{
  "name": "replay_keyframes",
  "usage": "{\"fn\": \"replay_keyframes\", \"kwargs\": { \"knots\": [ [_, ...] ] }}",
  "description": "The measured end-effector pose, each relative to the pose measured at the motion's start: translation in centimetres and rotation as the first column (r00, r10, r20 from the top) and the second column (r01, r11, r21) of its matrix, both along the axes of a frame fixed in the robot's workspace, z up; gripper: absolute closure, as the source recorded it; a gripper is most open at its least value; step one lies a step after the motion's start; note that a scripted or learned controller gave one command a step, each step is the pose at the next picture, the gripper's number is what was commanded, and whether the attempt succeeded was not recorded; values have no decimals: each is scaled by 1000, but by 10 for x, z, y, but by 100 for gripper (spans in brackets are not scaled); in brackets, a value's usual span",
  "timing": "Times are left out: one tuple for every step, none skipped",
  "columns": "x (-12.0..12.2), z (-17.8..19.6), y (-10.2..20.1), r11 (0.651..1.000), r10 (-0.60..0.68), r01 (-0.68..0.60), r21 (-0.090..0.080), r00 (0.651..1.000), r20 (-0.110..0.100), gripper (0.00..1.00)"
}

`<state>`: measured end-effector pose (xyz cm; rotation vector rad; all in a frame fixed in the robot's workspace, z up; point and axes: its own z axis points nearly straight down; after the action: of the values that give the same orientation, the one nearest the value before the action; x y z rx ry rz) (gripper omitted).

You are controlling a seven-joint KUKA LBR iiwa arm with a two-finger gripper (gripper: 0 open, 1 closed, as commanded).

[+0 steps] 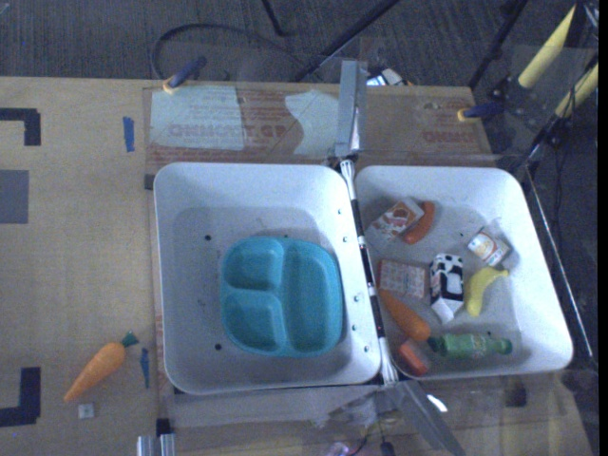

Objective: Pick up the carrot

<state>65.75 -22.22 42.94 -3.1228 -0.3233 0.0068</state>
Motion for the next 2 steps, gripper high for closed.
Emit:
{"fn": "replay_keyframes", "kwargs": {
  "knots": [
    [4, -5, 1, 1000, 6, -6, -1, 1000, -1, 100],
    [-1, -26, 1, 999, 38, -38, 0, 999, -1, 100]
  ]
}}
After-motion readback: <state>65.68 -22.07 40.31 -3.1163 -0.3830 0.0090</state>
